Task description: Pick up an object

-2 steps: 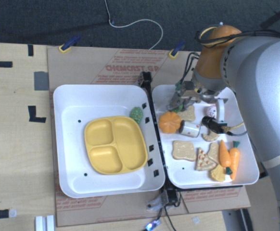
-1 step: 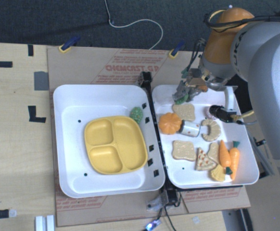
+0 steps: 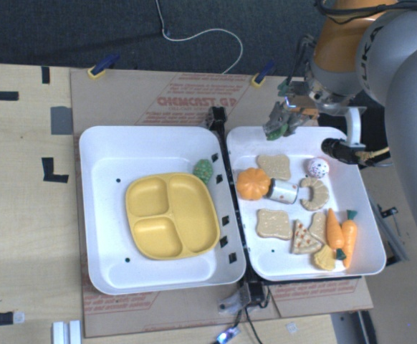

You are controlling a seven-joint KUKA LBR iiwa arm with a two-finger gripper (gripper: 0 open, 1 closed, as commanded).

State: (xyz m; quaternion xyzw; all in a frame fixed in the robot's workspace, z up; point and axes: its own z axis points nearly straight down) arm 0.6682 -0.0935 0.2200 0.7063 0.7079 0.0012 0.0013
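While hand (image 3: 279, 126) hovers at bin's far rim, bread slice (image 3: 274, 166) lies just below, seemingly untouched.

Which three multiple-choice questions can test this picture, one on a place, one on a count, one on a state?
1. Where does the yellow divided plastic plate lie?
A. left white bin
B. right white bin
C. on the bench

2. How many compartments has this plate?
A. two
B. three
C. five

3. How does the small metal can rest?
A. upright
B. on its side
C. on the plate

Answers: 1 A, the plate is inside the left bin. 2 B, three hollows show. 3 B, it lies beside the orange toy pumpkin.
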